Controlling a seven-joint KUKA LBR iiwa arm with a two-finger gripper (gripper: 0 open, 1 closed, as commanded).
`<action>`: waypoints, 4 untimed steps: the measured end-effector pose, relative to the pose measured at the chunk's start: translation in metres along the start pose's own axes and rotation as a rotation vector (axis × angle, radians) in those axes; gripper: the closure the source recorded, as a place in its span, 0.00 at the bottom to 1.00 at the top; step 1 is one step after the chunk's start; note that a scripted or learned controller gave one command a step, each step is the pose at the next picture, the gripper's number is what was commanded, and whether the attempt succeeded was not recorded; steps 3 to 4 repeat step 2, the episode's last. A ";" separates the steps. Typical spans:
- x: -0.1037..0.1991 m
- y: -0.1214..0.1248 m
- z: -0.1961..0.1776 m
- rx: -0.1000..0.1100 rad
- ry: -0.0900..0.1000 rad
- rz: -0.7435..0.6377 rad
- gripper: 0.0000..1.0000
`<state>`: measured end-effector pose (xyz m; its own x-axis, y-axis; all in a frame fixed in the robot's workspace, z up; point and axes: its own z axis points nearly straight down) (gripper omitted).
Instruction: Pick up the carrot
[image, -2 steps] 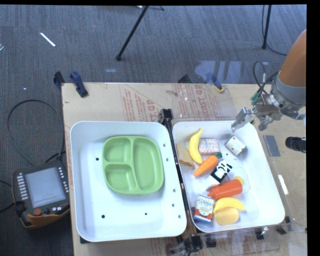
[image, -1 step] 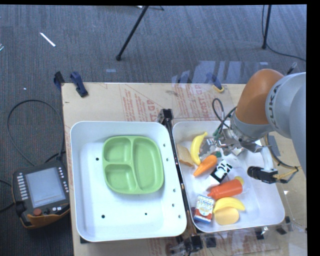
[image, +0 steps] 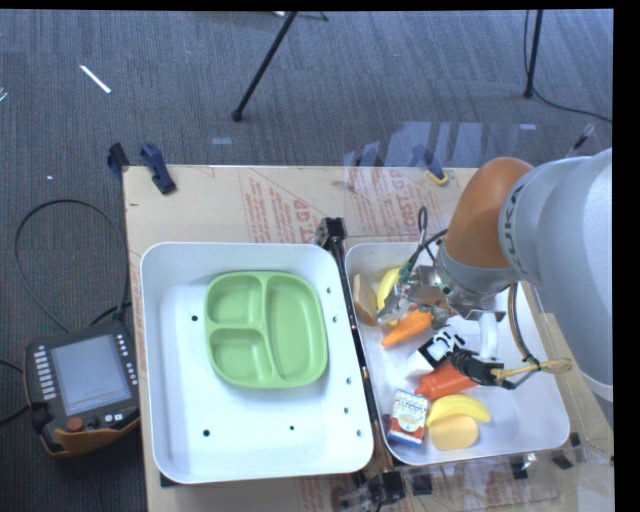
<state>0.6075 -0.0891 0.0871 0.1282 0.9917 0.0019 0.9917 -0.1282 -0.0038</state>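
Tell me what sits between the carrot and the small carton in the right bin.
In the camera view, a red-orange toy piece lies between the carrot and the small carton, slightly right of their line.

The carrot (image: 407, 327) is lying in the right bin (image: 545, 425), toward its upper left part, as a short orange wedge tapering to a point at its lower left. It is sitting at a slant, its thicker end rising toward the upper right, where it is running under the arm's wrist. Its surface is showing smooth and bright orange, like a toy.
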 end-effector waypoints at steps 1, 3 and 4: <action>-0.001 0.000 -0.009 0.003 0.002 0.003 1.00; 0.132 -0.025 -0.103 -0.006 0.006 -0.013 1.00; 0.132 -0.025 -0.103 -0.006 0.006 -0.013 1.00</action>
